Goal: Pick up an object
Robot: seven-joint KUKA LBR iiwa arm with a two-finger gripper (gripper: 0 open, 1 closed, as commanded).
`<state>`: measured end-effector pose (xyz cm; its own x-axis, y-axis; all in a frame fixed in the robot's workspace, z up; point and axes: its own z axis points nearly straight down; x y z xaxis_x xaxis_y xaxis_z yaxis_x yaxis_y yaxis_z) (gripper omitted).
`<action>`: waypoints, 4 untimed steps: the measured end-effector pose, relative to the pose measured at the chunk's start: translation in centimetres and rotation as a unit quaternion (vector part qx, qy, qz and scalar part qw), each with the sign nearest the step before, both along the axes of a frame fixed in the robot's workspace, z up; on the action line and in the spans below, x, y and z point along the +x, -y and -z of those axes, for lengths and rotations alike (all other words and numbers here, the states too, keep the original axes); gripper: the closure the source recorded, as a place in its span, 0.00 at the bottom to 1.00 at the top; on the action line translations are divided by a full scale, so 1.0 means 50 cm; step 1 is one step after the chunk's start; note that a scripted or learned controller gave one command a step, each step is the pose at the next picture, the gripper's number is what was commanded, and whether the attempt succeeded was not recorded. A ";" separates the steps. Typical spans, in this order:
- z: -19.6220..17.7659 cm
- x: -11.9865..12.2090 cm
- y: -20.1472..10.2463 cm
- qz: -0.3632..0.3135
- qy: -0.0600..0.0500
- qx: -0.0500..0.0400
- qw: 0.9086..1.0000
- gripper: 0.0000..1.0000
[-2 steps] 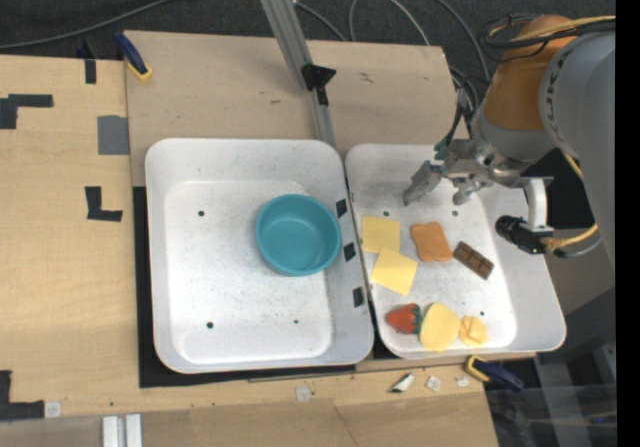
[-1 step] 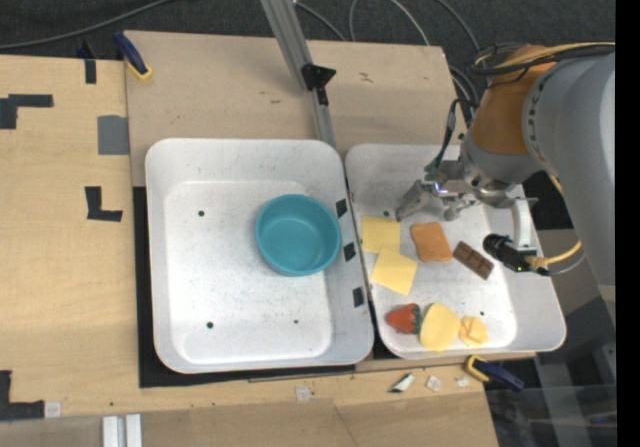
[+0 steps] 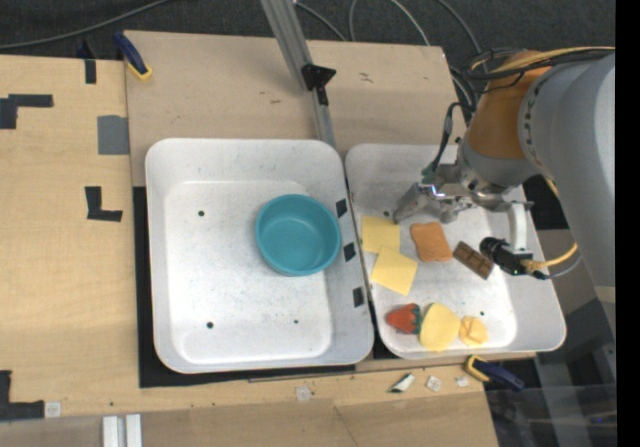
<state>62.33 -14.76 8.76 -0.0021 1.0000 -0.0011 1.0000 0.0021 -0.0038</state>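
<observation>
Apparently open jaws (image 3: 432, 203) just above orange block (image 3: 431, 242), long axis up-down.

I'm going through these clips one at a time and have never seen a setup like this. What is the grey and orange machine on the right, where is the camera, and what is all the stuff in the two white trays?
One fixed camera looks down at a slant on a wooden bench. The grey machine with the orange band is a robot arm reaching in from the right; at its tip is a two-finger gripper, low over the right bin. Nothing is visible between its fingers. That bin holds small toy-like pieces: two pale yellow squares, an orange-brown block, a dark brown piece, a red piece and yellow lumps. The left bin holds one teal bowl. Its job is to pick up an object.
</observation>
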 end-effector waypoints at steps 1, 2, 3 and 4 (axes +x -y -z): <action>-0.021 0.001 -0.001 -0.001 0.000 0.000 1.000 1.00; -0.111 -0.011 0.003 0.001 0.003 0.000 1.000 1.00; -0.218 0.010 0.010 0.000 0.004 0.000 1.000 1.00; -0.316 0.012 0.009 0.000 0.004 0.000 1.000 1.00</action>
